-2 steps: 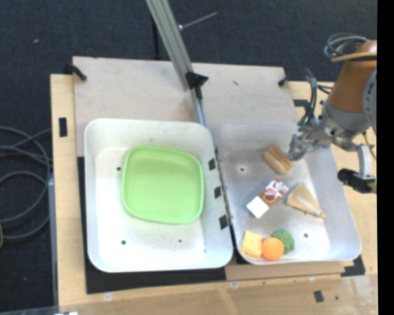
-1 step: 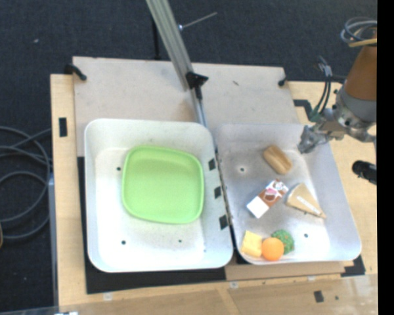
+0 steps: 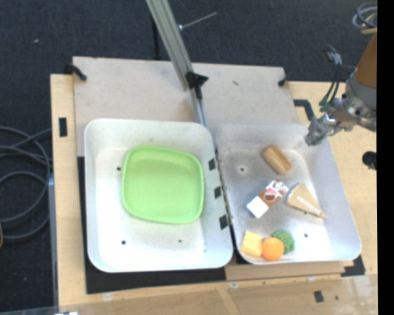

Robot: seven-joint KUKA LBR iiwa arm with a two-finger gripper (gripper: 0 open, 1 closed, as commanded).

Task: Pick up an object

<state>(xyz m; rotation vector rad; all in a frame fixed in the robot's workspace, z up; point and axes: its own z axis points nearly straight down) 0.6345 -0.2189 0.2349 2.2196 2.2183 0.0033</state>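
Even bright light, slight softness

Arm [image 3: 364, 77] cut off at the right edge behind the gripper [image 3: 314, 134], finger state too blurred to tell, small carton's [image 3: 274, 192] print illegible

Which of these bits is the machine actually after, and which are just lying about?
For the job: claw; bread roll; wedge; small carton; yellow block; orange; green piece.

Just there: green plate; cables; metal pole.
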